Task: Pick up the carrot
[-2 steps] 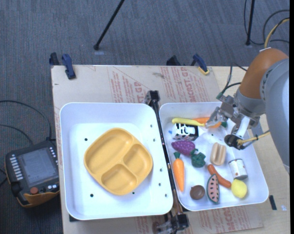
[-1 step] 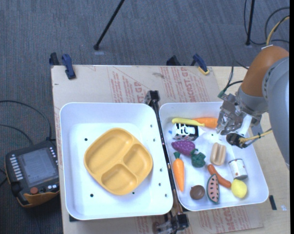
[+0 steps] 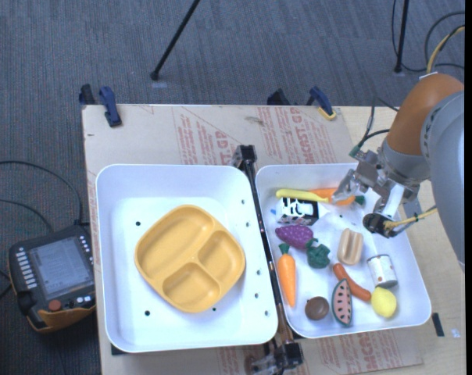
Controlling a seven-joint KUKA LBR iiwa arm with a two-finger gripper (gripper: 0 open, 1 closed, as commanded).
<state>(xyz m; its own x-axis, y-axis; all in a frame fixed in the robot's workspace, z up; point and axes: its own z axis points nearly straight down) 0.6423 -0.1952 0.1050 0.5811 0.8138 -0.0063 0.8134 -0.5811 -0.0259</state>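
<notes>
Overhead, at a slant, a bench carries two shallow white bins side by side. The left bin [image 3: 111, 209] holds a yellow divided plate [image 3: 191, 258]. The right bin [image 3: 420, 287] is crowded with toy food. The carrot [image 3: 287, 276], orange with a green top, lies lengthwise along that bin's left wall, just beside a green broccoli piece [image 3: 318, 254] and below a bunch of purple grapes [image 3: 295, 234]. The grey arm with its orange band reaches in from the right, and its gripper [image 3: 353, 186] hangs over the bin's upper edge, well apart from the carrot. A small orange piece [image 3: 335, 196] sits right at its tip, but whether the claw is gripping it, or is wide or narrow, cannot be told from this angle. As a judgement, the main risk is a grab on the wrong thing: another orange-red piece [image 3: 352, 282] lies nearby lower in the bin, and the tight packing could lead the claw onto the grapes or broccoli instead. The carrot's place against the wall may also leave little room for a finger on that side, so it might slip or get pushed away.
</notes>
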